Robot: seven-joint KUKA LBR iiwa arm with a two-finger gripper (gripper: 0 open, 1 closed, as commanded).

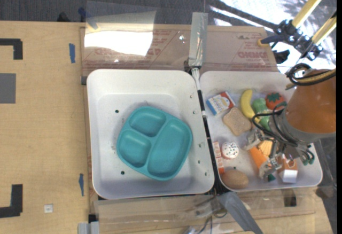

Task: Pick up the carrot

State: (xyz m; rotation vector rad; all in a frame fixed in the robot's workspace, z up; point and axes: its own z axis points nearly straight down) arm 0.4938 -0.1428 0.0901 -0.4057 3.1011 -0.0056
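The carrot (258, 155), a short orange wedge, lies in the right bin (310, 180) near its front middle. My gripper (271, 162) hangs right over the carrot's right side, with cables and dark wrist parts covering part of it. The arm's orange band (315, 106) stands above it at the bin's right. I cannot make out whether the carrot is between the gripper's tips or just beside them.
Around the carrot in the right bin lie a bread slice (236, 121), a banana (246, 103), a white dotted ball (230, 149), a brown potato (235, 178) and a small white cup (289, 176). A teal divided plate (155, 143) sits in the left bin (101, 94).
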